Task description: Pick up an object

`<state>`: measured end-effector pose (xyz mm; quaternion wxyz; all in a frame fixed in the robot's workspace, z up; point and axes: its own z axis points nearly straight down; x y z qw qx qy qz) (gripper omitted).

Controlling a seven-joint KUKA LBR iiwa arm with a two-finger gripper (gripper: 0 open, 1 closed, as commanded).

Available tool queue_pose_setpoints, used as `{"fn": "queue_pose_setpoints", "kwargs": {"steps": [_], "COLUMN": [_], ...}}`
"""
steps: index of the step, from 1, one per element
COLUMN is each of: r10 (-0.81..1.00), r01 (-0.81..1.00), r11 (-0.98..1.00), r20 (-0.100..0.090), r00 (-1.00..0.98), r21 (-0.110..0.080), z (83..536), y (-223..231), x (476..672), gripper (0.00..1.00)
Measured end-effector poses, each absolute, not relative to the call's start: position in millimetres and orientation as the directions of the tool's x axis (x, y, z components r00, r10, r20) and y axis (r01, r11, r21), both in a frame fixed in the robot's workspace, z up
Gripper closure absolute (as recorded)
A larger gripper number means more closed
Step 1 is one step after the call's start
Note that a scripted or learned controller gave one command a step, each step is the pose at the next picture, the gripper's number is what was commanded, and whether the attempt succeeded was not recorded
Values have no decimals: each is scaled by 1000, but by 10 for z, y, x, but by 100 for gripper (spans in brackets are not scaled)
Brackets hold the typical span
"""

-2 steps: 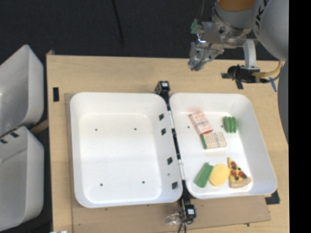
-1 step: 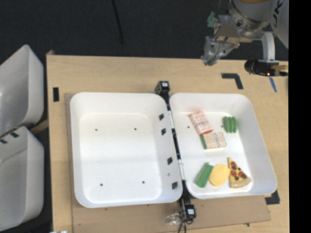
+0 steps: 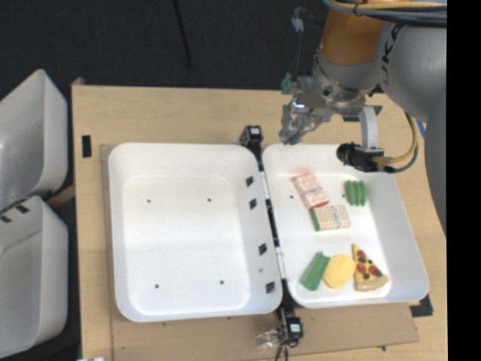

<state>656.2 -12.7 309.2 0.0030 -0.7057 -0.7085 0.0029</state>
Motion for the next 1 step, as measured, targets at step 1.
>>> {"fn": "queue_pose_setpoints", "kwargs": {"steps": [1], "r10": [1000], "r01": [1000], "r11": [-3], "r20": [-4], "r00": [3], "r21": [2], "z": [2833], "y": [-515], "x": [6904], "gripper": [100]}}
